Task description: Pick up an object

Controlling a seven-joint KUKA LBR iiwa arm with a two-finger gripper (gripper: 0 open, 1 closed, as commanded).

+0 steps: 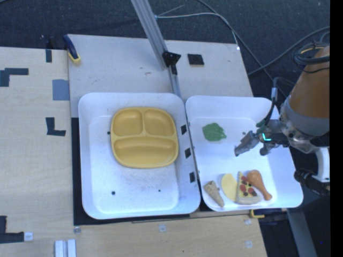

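Note:
The right white bin (230,107) holds a green leafy piece (214,132) near its middle left. Along its front edge lie a tan piece (214,193), a yellow slice (229,186), a pizza slice (246,191) and a chicken drumstick (260,183). My gripper (254,146) hangs over the right part of this bin, above the front row of food and to the right of the green piece. Its fingers (245,145) stand apart with nothing between them.
The left white bin (94,159) holds a yellow divided plate (144,137). A metal pole (155,33) slants down from the top to the gap between the bins. Cables (214,15) run across the dark floor behind the bench.

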